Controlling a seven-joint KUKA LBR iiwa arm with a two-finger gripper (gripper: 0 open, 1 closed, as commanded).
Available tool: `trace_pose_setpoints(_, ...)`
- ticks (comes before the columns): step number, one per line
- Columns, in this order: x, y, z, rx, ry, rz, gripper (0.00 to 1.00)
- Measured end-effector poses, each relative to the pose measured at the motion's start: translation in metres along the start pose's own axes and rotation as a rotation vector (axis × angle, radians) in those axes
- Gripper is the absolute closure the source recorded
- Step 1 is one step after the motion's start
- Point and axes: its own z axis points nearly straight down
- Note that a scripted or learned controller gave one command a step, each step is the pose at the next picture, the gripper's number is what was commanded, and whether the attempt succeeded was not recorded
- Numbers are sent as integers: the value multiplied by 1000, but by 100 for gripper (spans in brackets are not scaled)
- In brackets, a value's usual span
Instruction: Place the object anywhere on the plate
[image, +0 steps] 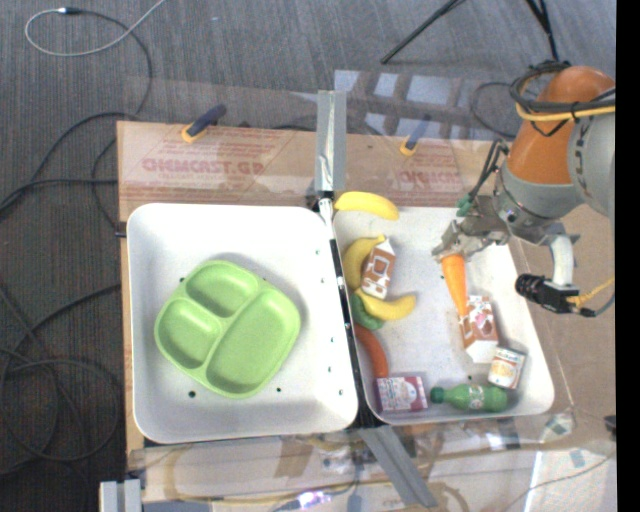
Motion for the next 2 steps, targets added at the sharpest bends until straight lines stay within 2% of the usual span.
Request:
trace_pose_setpoints(1, -34, 39, 2, -1, -4, -184, 100)
trace_pose_setpoints(2, 42, -5, 31, -1, 2, -408, 100)
